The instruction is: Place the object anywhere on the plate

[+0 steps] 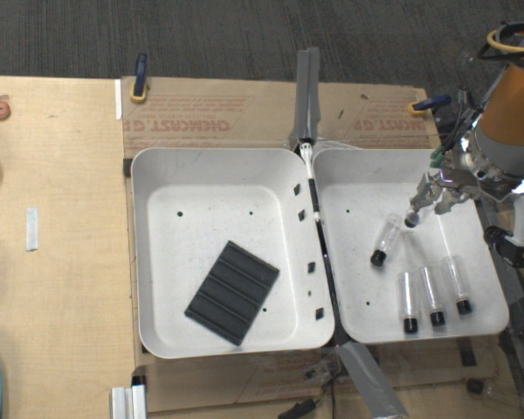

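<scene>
The two-finger metal gripper [426, 201] hovers over the right white bin [354, 182], just above one clear plastic tube with a black cap [384, 243]; whether its fingers are spread is unclear. Three more capped tubes [434, 293] lie nearby. One ribbed black rectangular plate [233, 291] lies in the left white bin [153, 234].

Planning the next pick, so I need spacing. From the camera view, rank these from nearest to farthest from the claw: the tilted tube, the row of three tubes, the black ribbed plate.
1. Tilted tube, right bin, just below-left of the claw.
2. Row of three tubes, right bin's lower part.
3. Black ribbed plate, left bin, across the divider.
</scene>
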{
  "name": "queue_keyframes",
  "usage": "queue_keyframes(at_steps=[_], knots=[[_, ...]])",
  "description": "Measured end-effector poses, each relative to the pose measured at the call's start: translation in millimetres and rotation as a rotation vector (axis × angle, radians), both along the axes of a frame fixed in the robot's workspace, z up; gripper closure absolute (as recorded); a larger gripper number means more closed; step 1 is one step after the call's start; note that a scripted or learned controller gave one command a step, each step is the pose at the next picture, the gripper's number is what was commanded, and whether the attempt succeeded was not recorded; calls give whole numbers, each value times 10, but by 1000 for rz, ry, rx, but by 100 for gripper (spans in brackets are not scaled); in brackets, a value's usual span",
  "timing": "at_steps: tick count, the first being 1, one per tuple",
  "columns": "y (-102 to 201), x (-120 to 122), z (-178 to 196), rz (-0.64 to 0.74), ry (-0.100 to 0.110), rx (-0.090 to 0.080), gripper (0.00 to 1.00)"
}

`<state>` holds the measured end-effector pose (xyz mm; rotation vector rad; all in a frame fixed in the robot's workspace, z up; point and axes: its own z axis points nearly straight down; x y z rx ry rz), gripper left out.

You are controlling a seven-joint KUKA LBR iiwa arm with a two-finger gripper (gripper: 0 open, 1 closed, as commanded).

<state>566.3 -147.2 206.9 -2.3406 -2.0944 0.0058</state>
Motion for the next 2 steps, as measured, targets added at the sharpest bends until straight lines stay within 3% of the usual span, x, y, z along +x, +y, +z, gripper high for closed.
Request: queue_keyframes(at_steps=[1,2], knots=[[417,921,400,-84,-1,-1,100],[1260,860,562,-117,-1,0,100]])
